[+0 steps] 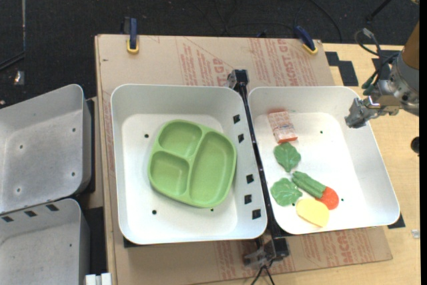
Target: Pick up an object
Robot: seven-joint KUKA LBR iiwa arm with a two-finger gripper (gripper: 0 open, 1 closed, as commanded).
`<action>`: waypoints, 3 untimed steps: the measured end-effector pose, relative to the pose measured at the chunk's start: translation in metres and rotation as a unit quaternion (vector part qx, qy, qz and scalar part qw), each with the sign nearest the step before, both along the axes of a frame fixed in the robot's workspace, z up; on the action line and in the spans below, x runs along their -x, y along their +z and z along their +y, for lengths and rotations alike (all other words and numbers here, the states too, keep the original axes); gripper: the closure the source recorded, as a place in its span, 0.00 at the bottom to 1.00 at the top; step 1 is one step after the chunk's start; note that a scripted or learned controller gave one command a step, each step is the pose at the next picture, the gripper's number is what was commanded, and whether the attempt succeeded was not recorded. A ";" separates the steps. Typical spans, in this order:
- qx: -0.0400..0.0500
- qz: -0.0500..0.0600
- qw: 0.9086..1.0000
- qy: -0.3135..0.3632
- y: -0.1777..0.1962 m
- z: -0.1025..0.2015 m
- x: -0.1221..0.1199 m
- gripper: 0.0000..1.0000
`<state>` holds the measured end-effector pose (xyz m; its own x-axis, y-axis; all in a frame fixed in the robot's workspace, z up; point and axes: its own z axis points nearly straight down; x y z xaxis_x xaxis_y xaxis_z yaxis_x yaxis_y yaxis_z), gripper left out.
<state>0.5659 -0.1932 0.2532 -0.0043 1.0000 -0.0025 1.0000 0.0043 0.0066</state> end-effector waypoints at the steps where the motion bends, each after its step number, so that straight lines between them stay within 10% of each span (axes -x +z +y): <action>1: -0.002 0.003 1.000 0.001 0.005 0.051 -0.004 1.00; 3: -0.002 0.004 1.000 0.001 -0.023 0.153 -0.004 1.00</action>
<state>0.5699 -0.0402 0.2306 -0.0070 1.0000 0.0012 1.0000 0.0070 -0.0009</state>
